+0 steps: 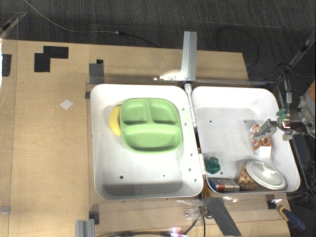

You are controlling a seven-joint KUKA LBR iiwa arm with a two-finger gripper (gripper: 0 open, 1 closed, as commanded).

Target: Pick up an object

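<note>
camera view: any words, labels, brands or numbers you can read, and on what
No text can be read.
The small packet by the gripper in the right bin has orange and white print, too blurred to read.
The green tray in the left bin is plain.

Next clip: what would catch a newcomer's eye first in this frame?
The bright green divided plate in the left bin, with a yellow object peeking out at its left edge. Then the right bin's clutter: a teal item, a white round dish near the front, and the hand over an orange-and-white packet.
</note>
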